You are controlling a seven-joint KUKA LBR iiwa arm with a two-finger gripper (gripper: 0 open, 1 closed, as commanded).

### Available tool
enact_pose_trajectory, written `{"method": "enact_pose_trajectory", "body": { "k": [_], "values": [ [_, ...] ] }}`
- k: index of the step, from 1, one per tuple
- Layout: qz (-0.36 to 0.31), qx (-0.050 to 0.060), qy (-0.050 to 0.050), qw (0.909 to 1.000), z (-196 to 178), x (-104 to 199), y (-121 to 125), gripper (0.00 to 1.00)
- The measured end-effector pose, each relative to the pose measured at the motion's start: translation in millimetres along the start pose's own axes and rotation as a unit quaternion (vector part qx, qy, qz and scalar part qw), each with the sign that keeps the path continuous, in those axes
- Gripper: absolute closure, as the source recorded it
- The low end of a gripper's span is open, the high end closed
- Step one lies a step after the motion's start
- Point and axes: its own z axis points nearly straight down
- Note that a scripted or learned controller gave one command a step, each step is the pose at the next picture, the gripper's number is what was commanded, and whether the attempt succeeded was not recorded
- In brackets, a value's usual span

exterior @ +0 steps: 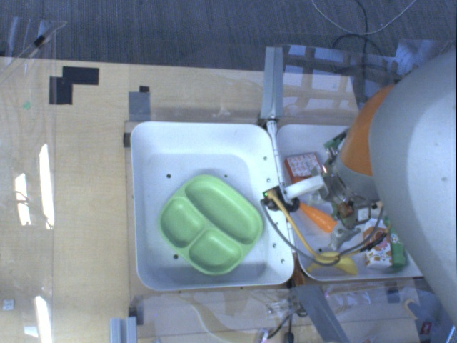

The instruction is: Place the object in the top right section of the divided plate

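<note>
The left bin (153, 163) offers open floor around the green divided plate (210, 223), chiefly toward the frame's upper left. The right bin (303, 136) is crowded: the arm (418, 170), cables (289, 224), a carrot (318, 219) and a red packet (303, 166) block passage.

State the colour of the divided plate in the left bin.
Light green; the divided plate shows clearly in the camera view.

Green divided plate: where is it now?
The green divided plate lies in the left bin, lower middle, turned at an angle; the tool is over the right bin.
</note>
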Motion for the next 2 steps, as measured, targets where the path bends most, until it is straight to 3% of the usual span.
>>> {"method": "enact_pose_trajectory", "body": {
  "k": [1, 2],
  "values": [
    [-0.047, 0.0, 0.001, 0.9989, -12.2, -6.3, -12.1, 0.0],
    [-0.051, 0.0, -0.001, 0.9987, -19.9, -5.0, -12.5, 1.0]
  ]
}}
